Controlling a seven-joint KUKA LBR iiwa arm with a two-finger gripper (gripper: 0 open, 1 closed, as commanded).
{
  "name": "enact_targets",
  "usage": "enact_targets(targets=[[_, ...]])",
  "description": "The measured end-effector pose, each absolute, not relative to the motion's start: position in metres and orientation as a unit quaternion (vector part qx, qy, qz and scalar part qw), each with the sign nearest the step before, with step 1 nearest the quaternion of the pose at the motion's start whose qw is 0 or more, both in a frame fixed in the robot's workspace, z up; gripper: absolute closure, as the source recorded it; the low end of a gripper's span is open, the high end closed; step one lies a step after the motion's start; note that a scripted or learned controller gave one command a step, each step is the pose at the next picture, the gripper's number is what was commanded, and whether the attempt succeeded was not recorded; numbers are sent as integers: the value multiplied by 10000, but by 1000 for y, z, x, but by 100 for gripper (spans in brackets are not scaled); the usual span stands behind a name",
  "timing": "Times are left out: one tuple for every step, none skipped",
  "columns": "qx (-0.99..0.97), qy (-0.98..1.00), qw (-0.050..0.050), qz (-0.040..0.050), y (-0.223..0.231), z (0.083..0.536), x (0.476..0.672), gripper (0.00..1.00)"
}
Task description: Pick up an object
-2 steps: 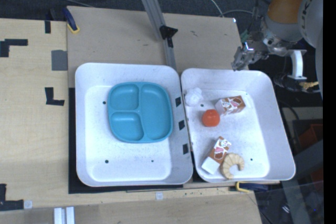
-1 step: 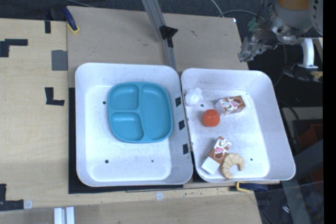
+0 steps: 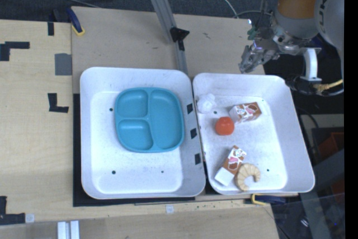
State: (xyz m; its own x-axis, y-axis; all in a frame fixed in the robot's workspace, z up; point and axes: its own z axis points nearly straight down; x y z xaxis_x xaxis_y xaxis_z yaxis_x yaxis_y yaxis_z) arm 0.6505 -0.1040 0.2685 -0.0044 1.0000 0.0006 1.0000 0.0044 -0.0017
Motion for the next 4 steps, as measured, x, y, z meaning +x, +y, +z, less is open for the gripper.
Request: enact_targets(targets=[[-7052,-7090,15,4,-54,271,625,100],[-7051,-7091,16,4,-8,272,595,100],[-7049,-7093,18,11,40,270,568,100],[-7051,-7091,17,13,83,258,550,100]])
